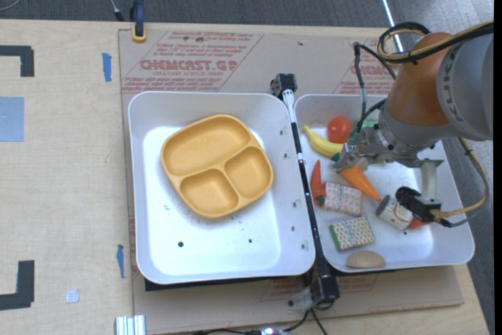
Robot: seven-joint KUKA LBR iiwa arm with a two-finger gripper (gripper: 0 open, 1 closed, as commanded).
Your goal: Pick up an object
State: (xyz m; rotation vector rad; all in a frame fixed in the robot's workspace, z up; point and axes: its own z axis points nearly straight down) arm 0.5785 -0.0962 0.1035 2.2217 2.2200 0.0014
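Closest to the lens is the arm (427, 90), its orange band and grey wrist rising over the right bin (455, 247). The gripper (351, 158) hangs at the upper, thick end of the carrot (362, 181). Whether it is clenched or released I cannot tell, and nothing can be seen held in it.

I take the carrot to be the likely target. It lies flat and slantwise in the upper middle of the right bin. It looks like a hollow plastic toy, so I judge it light, stiff and smooth, apt to roll or squirt out of a pinch on its taper. The best hold is probably across the thick end, square to its length.

Counted outward from the carrot:
- One pink speckled block (343, 198), just below-left and touching or nearly so.
- One red pepper (317, 181), to the left by the bin wall.
- One banana (322, 141), above-left.
- One red tomato (339, 127), just beyond the banana.
- One small can (391, 210), on its side below-right, with a red scrap beside it too hidden to name.
- One green patterned block (352, 232), below.
- One beige oval piece (365, 258), farther below at the bin's near rim.

That makes eight clear objects in this bin, crowded enough that neighbours may be nudged.

Well left of the carrot, the left bin (157, 247) holds one yellow plate (217, 165) with three compartments. Two bins in all.
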